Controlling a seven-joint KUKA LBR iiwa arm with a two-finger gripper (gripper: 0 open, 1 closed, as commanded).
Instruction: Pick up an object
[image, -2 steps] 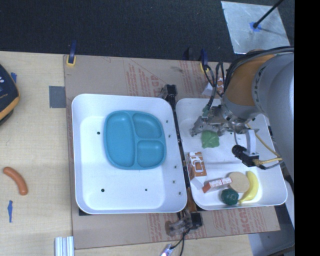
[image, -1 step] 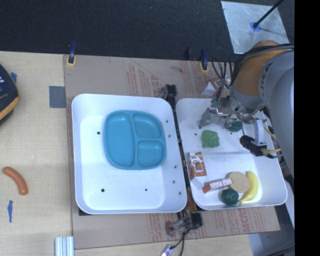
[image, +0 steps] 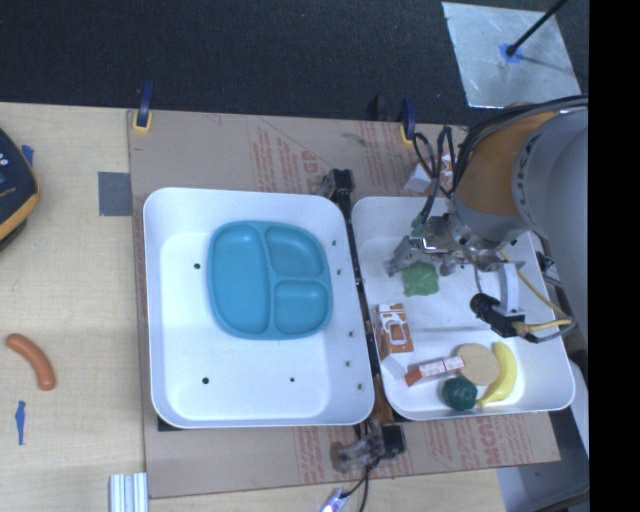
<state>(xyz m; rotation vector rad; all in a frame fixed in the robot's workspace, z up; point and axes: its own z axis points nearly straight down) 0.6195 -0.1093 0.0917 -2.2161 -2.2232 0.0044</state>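
My gripper (image: 428, 258) reaches into the right bin (image: 540, 395) from the right. It hangs over the bin's upper middle, directly above a green leafy object (image: 421, 281) and touching or nearly touching its top. Lower in the same bin lie a brown and orange packet (image: 393, 331), a red and white bar (image: 433, 371), a tan round disc (image: 479, 362), a yellow banana (image: 504, 376) and a dark green ball (image: 460, 394). The arm's grey body (image: 540, 190) hides the bin's upper right part.
The left bin (image: 250, 385) holds a blue divided plate (image: 270, 279). A sausage (image: 32, 361) lies on the bench far left, and a black and yellow device (image: 12, 190) sits at the left edge. Cables (image: 530, 320) hang beside the gripper.
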